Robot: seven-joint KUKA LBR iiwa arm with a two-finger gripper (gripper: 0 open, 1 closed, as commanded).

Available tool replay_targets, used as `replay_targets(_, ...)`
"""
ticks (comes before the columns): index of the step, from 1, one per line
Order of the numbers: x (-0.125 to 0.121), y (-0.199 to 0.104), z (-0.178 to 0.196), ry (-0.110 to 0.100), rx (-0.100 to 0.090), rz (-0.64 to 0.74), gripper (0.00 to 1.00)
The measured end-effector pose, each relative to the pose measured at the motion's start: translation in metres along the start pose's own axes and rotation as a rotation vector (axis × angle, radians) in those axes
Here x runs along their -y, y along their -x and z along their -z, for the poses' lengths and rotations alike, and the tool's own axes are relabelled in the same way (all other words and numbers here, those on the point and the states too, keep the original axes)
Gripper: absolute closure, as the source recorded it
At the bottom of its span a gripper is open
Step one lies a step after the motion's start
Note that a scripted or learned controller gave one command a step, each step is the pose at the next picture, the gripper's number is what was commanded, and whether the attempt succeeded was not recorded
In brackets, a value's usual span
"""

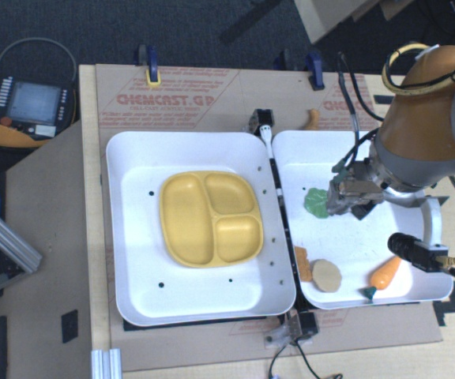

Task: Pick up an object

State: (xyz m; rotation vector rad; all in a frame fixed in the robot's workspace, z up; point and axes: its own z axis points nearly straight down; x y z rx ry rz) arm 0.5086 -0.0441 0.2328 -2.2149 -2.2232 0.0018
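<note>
Where the grey arm (417,133) with its orange band reaches in from the right, the gripper (341,199) is low over the right bin (354,243), in its upper middle part. From where I stand, its dark body hides its tips, so I cannot tell whether it is open or closed, and nothing can be seen held in it.

Item one: a green toy (317,203), leafy and rounded, lying on the floor of the right bin. It sits just beside the gripper, on the side towards the left bin, close enough that the two look to be touching; I cannot say for sure.

Item two: a tan round piece (327,275), flat on the floor near the front edge of the same bin.

Item three: a small orange piece (301,260), just beside the tan one and close to the bin's left wall.

Item four: a toy carrot (385,273), orange with a green tip, lying at a slant near the front right corner, well apart from the gripper.

Item five: the left bin (125,212), holding a yellow plate (212,215) with three compartments, lying flat near its middle.

Both bins rest side by side on a brown board (93,172) with red lettering along its far edge.
</note>
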Motion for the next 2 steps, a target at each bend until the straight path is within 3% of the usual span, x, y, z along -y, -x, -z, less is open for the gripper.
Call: replay_targets(2, -0.019, -0.100, 0.004, 0.005, 0.002, -0.001, 1.00)
